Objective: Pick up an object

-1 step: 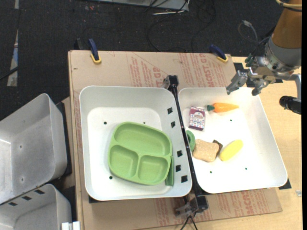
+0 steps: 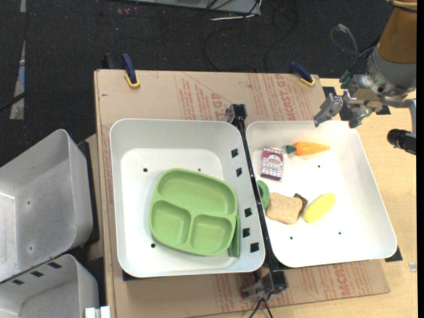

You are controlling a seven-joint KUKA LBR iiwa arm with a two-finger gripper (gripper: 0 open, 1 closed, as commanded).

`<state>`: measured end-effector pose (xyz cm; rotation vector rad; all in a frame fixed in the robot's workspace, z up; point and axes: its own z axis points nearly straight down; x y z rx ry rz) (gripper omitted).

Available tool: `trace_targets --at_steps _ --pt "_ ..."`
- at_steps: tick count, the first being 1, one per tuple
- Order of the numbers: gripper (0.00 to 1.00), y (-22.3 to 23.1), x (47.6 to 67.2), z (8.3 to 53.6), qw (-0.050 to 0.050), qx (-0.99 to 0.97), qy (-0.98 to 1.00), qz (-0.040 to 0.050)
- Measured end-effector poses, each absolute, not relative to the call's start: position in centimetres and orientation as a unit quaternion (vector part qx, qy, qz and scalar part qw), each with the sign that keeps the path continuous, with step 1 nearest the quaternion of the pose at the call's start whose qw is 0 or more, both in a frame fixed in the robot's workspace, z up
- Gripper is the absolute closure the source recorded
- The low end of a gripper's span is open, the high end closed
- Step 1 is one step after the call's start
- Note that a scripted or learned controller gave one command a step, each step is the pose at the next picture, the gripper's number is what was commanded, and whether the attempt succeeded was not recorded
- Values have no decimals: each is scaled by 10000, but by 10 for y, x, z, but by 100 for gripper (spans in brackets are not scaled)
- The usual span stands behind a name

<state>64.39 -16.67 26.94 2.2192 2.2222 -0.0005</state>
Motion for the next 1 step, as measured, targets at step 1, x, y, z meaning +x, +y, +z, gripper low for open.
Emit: trace_targets --at_steps 1 --pt "0 -165 635 210 -18 7075 7067 -17"
